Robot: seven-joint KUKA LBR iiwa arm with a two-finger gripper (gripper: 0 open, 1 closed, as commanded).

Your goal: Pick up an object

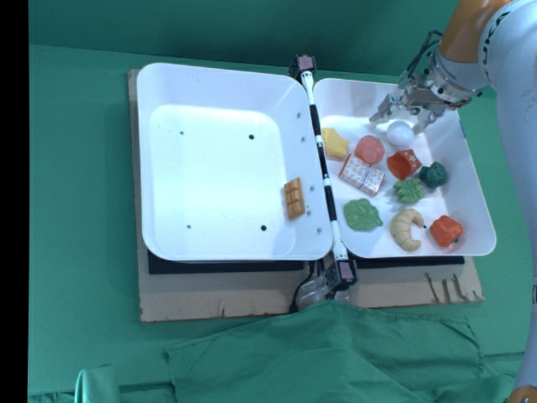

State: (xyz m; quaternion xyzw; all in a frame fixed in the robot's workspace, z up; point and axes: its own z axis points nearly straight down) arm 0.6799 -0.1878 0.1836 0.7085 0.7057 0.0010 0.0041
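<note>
We are hovering our two-finger gripper (406, 116) over the far part of the right-hand shallow white plastic bin (470, 193), its metal fingers (385, 110) spread wide and closing on nothing. The small white egg-shaped object (400, 132) is lying just below and between the fingertips, and we cannot tell whether a finger is already touching it.

From here we are risking a miss. The egg looks smooth and rounded, so if we are closing off-centre it is likely to squirt out sideways and roll toward the bin's far wall. We are also working close to neighbours: just nearer the camera than the egg, the round red slice-like toy (369, 149) and the red cup-shaped toy (404, 164) are sitting near enough that a wide finger could be nudging one of them or trapping it together with the egg.

Further from the egg, toward the divider, the yellow cheese-like wedge (335, 143) and the flat red-and-white printed packet (362, 175) are lying; nearer the camera we are seeing the dark green broccoli-like piece (434, 175) and the tan croissant toy (409, 228). Well apart from the egg, in the left white bin (159, 91), a small brown chocolate-bar piece (293, 197) is resting.
</note>
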